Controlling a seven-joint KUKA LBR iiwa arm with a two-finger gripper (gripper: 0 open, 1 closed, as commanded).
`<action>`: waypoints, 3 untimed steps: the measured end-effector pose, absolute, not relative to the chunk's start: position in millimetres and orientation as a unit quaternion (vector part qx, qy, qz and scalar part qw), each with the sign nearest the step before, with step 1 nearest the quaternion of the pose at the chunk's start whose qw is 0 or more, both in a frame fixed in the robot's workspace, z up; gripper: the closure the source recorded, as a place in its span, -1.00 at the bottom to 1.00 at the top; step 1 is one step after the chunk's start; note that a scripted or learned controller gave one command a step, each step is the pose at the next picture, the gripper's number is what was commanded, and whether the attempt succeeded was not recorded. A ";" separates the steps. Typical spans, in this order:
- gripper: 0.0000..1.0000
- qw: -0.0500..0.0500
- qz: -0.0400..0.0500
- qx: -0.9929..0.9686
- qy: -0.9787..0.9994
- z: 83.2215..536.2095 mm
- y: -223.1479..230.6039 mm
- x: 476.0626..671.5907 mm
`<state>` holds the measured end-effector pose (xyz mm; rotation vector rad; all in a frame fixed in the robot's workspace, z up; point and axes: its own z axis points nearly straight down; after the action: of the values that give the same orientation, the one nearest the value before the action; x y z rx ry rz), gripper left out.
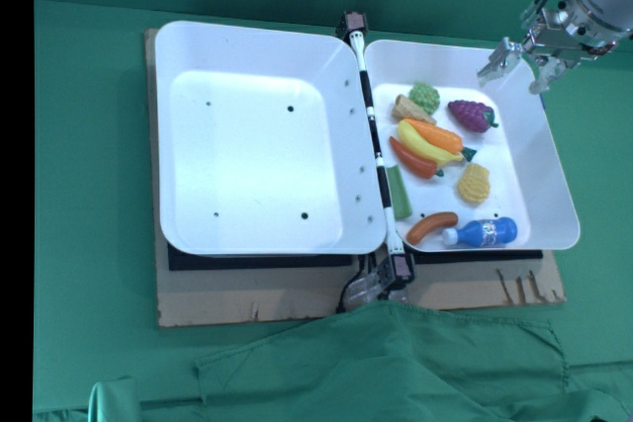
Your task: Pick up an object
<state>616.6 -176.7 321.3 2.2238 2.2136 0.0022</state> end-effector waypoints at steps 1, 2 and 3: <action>-1.00 0.002 0.001 0.709 0.705 321.3 -176.7 616.6; -1.00 -0.002 -0.002 0.709 0.705 227.2 -179.0 572.6; 1.00 0.006 0.001 0.710 0.704 245.3 -180.9 576.3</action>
<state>576.3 -180.9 245.3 2.2226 2.2043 0.0040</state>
